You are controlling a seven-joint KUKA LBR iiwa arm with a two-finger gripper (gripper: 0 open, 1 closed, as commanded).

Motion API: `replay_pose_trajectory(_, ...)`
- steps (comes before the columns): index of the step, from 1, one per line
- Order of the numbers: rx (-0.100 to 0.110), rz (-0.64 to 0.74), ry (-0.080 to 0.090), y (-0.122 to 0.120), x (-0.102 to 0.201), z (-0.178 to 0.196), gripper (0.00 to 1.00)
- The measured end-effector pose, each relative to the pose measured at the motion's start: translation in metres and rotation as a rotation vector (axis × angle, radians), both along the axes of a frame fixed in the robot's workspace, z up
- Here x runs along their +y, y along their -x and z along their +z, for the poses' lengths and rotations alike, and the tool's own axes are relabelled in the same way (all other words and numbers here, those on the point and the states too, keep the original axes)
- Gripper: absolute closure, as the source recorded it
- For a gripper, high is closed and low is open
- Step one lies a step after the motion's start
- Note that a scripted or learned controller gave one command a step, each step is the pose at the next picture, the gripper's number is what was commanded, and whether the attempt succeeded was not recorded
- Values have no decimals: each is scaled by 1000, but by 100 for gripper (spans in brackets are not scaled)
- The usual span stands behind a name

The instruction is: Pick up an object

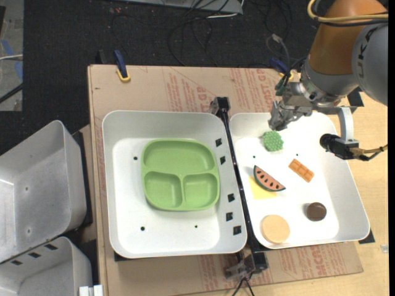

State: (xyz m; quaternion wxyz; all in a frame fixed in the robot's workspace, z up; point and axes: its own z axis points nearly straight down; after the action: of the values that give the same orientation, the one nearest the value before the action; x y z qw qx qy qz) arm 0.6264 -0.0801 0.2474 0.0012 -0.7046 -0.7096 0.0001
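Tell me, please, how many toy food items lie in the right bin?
5: broccoli at the back beside the gripper, watermelon slice centre-left, orange wafer centre-right, tan cookie front-left, brown chocolate front-right.

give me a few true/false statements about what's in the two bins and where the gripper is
1. The green divided plate lies in the left bin. True.
2. The watermelon slice sits on the green plate. False: it lies in the right bin.
3. The gripper is above the green bumpy ball. True.
4. The brown round piece is in the left bin. False: it is in the right bin, near the tan disc.
5. The orange bar lies right of the watermelon slice. True.
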Motion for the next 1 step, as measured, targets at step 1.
replay_pose_trajectory(1, 1, 1, 0, 22, 53, 5, 100)
